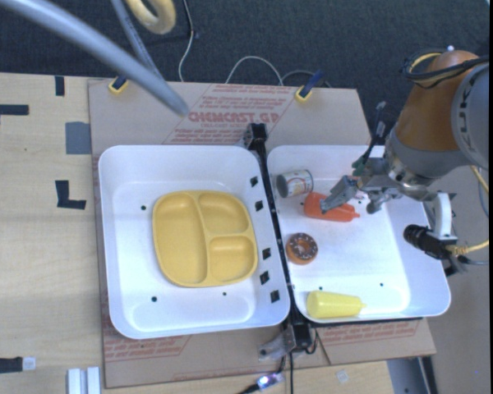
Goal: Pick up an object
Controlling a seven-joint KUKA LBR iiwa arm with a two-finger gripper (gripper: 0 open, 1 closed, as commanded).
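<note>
The right bin (394,245) holds a small metal can (294,183) lying on its side, an orange carrot-shaped toy (322,210), a brown donut (301,248) and a yellow lemon-like piece (334,304). My gripper (352,192) hangs over the right bin's upper part, directly at the orange toy's right end. Its dark fingers point left and down toward the toy. The view does not show whether anything sits between them.
The left bin (123,220) carries a yellow divided plate (204,237). A black divider (267,220) runs between the bins. Grey tubes cross the top left. The arm's orange band (431,109) and a black fitting (427,240) stand at the right.
</note>
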